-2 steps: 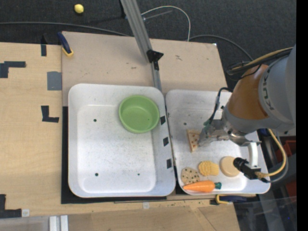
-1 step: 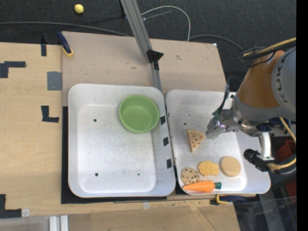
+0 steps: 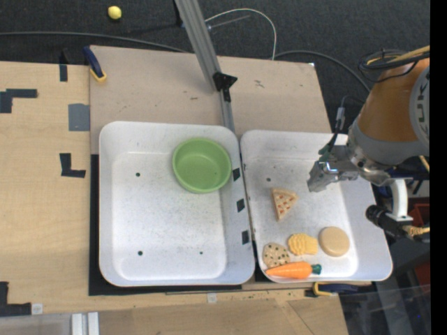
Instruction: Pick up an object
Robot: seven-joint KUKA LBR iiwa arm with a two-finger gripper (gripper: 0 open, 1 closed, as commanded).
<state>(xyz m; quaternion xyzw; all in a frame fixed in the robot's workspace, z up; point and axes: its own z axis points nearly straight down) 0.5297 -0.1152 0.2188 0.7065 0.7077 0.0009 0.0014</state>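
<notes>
The bench (image 3: 42, 187) is pale, matte wood grain, with dark tape marks on its left part. On it sit two shallow white bins with rounded corners and speckled floors. The left bin (image 3: 140, 257) holds a green bowl (image 3: 202, 165), round and smooth, plastic-looking, in its upper right part. The right bin (image 3: 279, 152) holds the food pieces.

The arm (image 3: 391, 117) comes in from the right, its rounded orange shell above a grey wrist. The gripper (image 3: 320, 180) is grey metal and hangs over the upper right part of the right bin, apart from every piece; I cannot tell whether its jaws are spread or pressed together.

A slim grey metal pole (image 3: 202, 33) slants down from the top toward the gap between the bins.

In the right bin, a pizza slice (image 3: 283, 203), a tan wedge with red dots, lies near the middle. Along the near edge lie an orange carrot (image 3: 292, 271), long and tapered with a green end, a round tan bun (image 3: 334, 241), a yellow ridged piece (image 3: 302, 243) and a speckled cookie (image 3: 276, 254), close together.

A small yellow ball (image 3: 114, 12) lies on the dark floor beyond the bench.
</notes>
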